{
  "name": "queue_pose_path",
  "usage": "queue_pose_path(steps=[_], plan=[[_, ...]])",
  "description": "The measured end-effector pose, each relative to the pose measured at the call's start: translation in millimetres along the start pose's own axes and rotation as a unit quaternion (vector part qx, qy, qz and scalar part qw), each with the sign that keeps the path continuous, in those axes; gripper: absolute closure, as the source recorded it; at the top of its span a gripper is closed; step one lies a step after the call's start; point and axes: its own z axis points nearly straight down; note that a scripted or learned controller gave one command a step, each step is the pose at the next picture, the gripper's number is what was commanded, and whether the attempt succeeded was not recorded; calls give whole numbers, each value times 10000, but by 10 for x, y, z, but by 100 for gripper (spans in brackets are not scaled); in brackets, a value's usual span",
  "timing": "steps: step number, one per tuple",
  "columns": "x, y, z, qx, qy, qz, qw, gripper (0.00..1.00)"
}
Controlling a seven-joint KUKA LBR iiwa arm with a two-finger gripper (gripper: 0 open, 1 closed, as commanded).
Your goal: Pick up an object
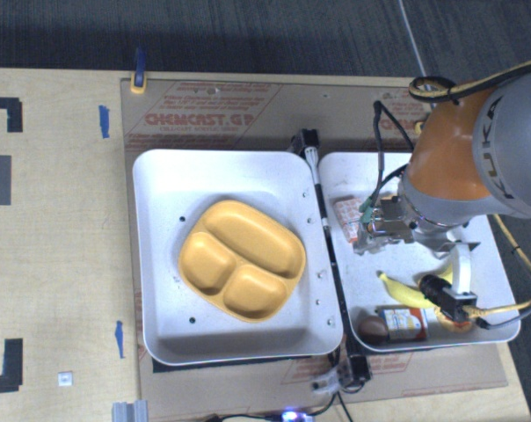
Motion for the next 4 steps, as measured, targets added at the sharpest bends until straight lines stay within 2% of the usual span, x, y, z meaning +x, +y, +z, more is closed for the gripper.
queue_pose_path(steps=[1,2,3,4], plan=[[-6,-4,3,7,-4,1,10000,0],[-739,-217,459,15,-4,10,10000,0],[-694,-380,990,-8,-4,5,10000,0],[-703,-355,877,-48,-20,9,10000,100]])
